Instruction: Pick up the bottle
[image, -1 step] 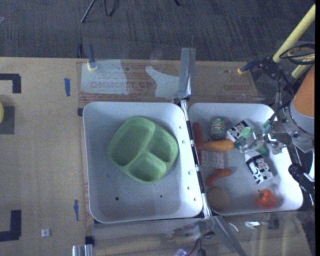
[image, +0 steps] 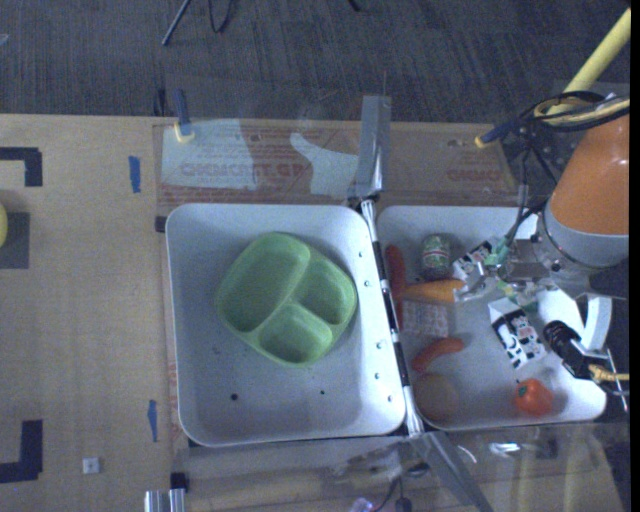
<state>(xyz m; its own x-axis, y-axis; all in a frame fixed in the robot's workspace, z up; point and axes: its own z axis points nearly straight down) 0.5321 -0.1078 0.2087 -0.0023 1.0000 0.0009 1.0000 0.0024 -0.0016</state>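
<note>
Tool (image: 492, 268) hangs low over the right bin (image: 470, 412), at the end of the grey arm with its orange band (image: 592, 190); its tips blur into the clutter below, so I cannot tell how it is set, and nothing is plainly caught in it. Judging by that, the pick is not yet done: the tool sits near the target but no lift shows.

Just left of the tool, close by, lies the bottle (image: 436, 254), a small greenish one at the far side of the right bin. Directly beneath and slightly left of the tool lies an orange carrot (image: 433, 291), with a small speckled packet (image: 424, 320) just nearer the camera. Further left, along the bin's wall, is a long red piece (image: 396, 270). Nearer the camera than the tool are a red sausage-like item (image: 438, 351), a brownish round item (image: 436, 390), a black-and-white object (image: 517, 335) and a tomato (image: 533, 397).

Well to the left, the other bin (image: 200, 400) holds a green divided plate (image: 287, 297), its compartments bare. Both bins rest on the table (image: 80, 320).
</note>
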